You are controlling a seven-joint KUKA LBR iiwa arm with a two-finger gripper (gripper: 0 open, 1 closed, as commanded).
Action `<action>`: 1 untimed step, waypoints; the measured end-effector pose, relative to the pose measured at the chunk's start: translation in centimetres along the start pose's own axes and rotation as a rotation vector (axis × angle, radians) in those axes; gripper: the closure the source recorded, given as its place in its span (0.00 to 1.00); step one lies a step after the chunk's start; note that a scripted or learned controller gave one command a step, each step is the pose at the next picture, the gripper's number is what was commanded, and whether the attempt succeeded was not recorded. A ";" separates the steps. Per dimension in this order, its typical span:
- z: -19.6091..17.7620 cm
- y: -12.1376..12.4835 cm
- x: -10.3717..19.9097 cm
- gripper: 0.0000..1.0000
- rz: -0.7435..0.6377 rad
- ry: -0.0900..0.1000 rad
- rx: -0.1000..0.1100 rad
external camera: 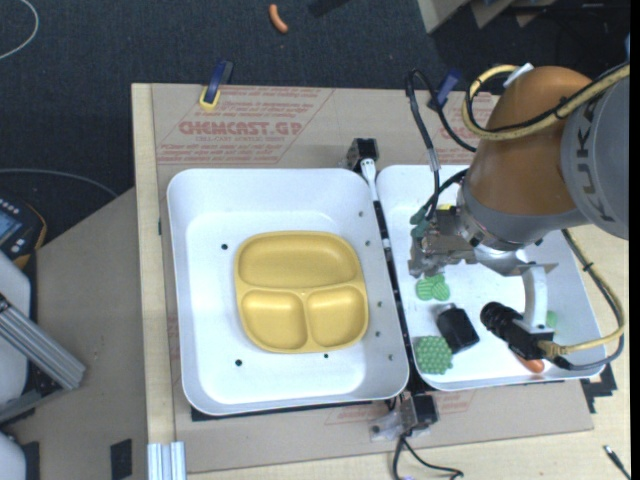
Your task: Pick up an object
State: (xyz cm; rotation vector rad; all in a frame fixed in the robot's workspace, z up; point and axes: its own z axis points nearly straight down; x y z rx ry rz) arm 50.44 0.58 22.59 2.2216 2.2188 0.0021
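Near the left wall of the right bin (480, 368), a small green piece (433, 288) lies on the white floor, directly under the gripper (428, 258). The gripper hangs just above it, and from this angle I cannot tell whether the claw is released or clenched, nor whether it touches the piece. Just beside the green piece, toward the bin's front, sits a black block (457, 328), tilted. A knobbly green lump (432, 353) rests at the front left corner, touching or nearly touching the block. A small orange bit (537, 365) lies near the front rim, further right.

The left bin (200, 268) holds a yellow plate (300, 290) with three compartments, one wide and two smaller. It sits flat near the middle of the bin, and nothing lies in it.

The arm (530, 158) reaches in from the right, its orange band bulking over the right bin's back half and the wrist bent down toward the left wall.
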 end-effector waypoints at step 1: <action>0.2 1.0 0.7 1.00 -0.003 0.000 0.000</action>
